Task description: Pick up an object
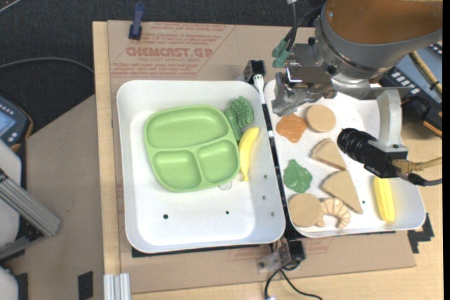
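My gripper (287, 100) hangs over the far left corner of the right bin (412, 213), just above an orange nugget-shaped piece (291, 127). Beside the nugget lies a round tan cookie (320, 118). Nearer the front are two tan wedges (329, 153) (343, 187), a green leafy piece (297, 176), a tan disc (304, 208), a small croissant-like piece (335, 211) and a yellow corn cob (384, 199). I see nothing hanging from the gripper. The arm's bulk hides the bin's far right part.
The left bin (130, 172) holds a green divided tray (191, 147), a yellow banana (247, 150) along its right side and a bumpy green piece (240, 112). A black cylinder (365, 149) on the arm hangs over the right bin. Both bins rest on a cardboard sheet (169, 46).
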You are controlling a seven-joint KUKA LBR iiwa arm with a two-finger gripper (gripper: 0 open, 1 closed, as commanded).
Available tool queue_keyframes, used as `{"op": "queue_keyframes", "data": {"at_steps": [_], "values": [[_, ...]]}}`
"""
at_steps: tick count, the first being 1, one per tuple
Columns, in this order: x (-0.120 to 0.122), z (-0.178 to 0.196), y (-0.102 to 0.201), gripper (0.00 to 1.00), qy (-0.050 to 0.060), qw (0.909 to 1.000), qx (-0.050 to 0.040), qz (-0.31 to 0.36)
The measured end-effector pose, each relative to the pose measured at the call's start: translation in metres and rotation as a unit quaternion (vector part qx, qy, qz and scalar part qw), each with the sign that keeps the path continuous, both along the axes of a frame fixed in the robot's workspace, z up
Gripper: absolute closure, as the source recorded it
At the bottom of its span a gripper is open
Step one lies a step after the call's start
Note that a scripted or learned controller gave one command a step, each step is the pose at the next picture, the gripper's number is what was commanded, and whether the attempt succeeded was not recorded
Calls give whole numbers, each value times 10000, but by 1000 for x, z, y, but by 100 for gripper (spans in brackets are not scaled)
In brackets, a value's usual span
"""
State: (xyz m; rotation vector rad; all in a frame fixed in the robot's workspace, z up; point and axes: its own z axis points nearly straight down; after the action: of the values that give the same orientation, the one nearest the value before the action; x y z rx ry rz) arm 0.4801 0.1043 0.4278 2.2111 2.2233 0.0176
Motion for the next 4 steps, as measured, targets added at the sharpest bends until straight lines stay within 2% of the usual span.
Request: {"op": "queue_keyframes", "data": {"at_steps": [1, 2, 3, 4], "values": [[4, -62, 50, 100, 104, 9999, -25, -1], [18, 49, 111, 100, -9, 10000, 19, 11], [22, 41, 69, 100, 75, 10000, -23, -47], [-2, 112, 113, 100, 17, 10000, 10, 8]]}}
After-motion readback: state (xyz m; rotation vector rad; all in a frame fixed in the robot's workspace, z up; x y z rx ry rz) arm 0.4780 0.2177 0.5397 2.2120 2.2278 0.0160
